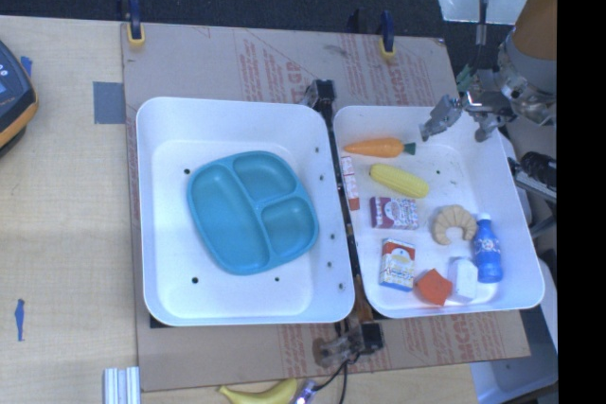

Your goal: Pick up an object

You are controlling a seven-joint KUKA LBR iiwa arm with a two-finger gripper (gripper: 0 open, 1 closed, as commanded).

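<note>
The jaws stand apart with nothing between them, the gripper (464, 120) hovering over the far edge of the right bin (526, 232). Nearest in that bin lie an orange block (433, 287), a white piece (466, 279) and a blue bottle (487, 249); a red-and-white carton (398, 262) sits just left of them. Further back come a croissant (454, 222) and a small dark red packet (393, 213), then a corn cob (398, 181), and farthest the carrot (375, 147). The left bin (151, 203) holds a blue divided plate (252, 211). The carrot looks the closest target: I would turn the fingers across its width and descend at its thick middle, clear of the corn.
</note>
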